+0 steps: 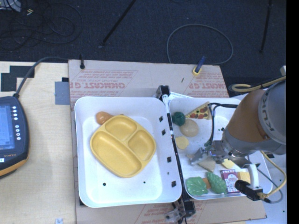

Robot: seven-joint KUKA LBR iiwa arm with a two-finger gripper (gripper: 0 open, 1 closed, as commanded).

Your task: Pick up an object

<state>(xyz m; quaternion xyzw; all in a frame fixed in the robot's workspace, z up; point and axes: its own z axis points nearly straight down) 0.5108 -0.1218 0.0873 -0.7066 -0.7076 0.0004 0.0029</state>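
Camera view, beige wedge [206, 164] touching end effector [198, 156]

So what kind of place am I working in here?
Probably a robotics lab test bench: two white bins on a cardboard sheet, toy food such as a pizza slice, and a teach pendant alongside.

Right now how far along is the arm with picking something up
Nothing looks picked yet. The yellow divided plate lies in the left bin, and the pizza slice, dark green ball and green pieces lie in the right bin. In hand: the tool sits low among the right bin's items. Left: closing on one item and lifting it clear.
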